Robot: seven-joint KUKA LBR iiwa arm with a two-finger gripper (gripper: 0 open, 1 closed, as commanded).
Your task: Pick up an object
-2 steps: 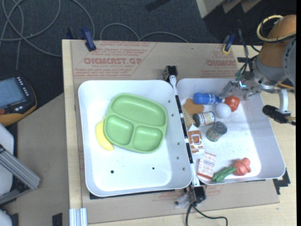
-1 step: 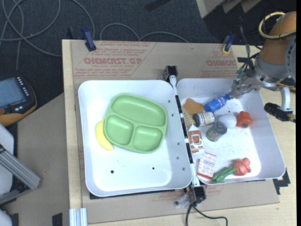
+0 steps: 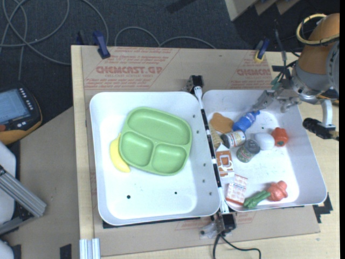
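End effector (image 3: 268, 97) upper right, over right bin (image 3: 310, 161), grip unreadable | blue bottle (image 3: 246, 121) just below-left, lying tilted | you've got light, slick plastic; pinch across its body.

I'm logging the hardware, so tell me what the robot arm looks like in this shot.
The arm is grey metal with an orange band above the wrist, and a yellow cable loops beside that band. The gripper end is slim, dull grey metalwork. A black fitting projects below the wrist.
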